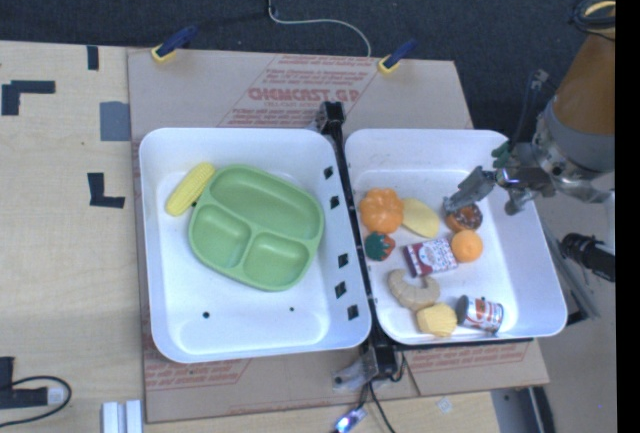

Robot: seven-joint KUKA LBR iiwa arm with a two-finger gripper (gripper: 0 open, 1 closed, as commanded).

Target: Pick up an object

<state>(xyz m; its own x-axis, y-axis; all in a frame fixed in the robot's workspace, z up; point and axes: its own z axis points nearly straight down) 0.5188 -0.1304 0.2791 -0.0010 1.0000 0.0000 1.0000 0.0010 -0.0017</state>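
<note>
Corn cob [189, 188] long axis diagonal, beside green tray [257, 228].

Arm [585, 111]: you see a thick rounded grey body coming in from your right.
Band: a broad orange sleeve sits above the wrist, with a yellowish ring further up.
Wrist: a pale grey collar.
Gripper [490, 183]: dark grey metal, slim angular links, small greenish fittings near its base.

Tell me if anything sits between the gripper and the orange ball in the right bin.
Yes, partly. The gripper hangs over the right bin, and a small brown round item lies just below it, right above the orange ball. Nothing covers the ball from above.
</note>
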